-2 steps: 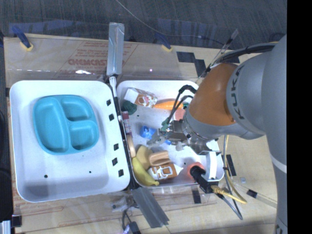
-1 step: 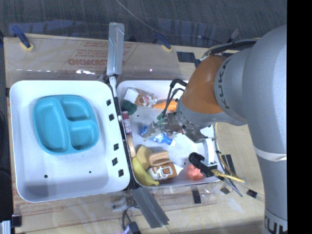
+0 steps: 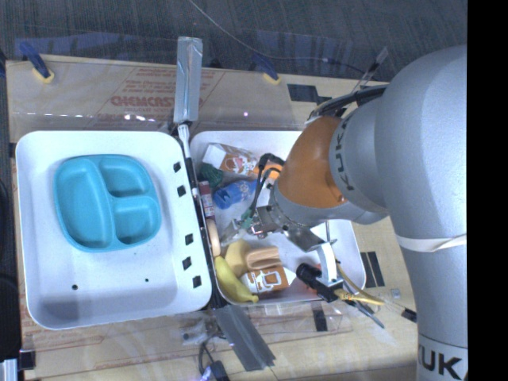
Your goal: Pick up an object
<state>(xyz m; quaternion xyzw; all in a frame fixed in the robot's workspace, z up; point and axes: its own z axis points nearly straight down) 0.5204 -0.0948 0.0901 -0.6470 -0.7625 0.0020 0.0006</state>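
The grey arm's end effector (image 3: 266, 217) reaches down into the right-hand shallow white bin (image 3: 355, 272), among a heap of small items, and whether it is wide or narrow cannot be told. Candidates lie close by: a yellow plastic banana (image 3: 228, 280) at the bin's near-left corner, touching a tan toy bun (image 3: 255, 255). A good grasp, I judge, would centre over one item alone, clear of the bin wall.

The left bin (image 3: 32, 213) holds 1 blue divided tray (image 3: 107, 201) — grey tape (image 3: 188, 78) stands behind it.
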